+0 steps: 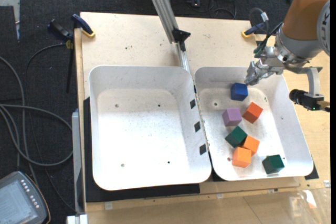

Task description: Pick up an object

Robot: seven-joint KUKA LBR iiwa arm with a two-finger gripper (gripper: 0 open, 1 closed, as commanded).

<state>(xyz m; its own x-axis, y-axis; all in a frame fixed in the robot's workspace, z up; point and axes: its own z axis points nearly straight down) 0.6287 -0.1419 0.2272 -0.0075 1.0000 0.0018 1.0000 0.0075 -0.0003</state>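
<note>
Cubes are lying in the right bin [294, 128]: nearest, a dark green cube [273, 163], then an orange pair [245, 151], a second green cube [235, 136], a purple cube [231, 116] and a red-orange cube [253, 112]. Farthest, a blue cube [239, 92] is sitting just beside my gripper [253, 74], which is hovering at the bin's far edge; I cannot tell its state.

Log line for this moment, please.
end effector: over right bin, beside blue cube | grasp: none seen | right bin: seven cubes | left bin
</note>
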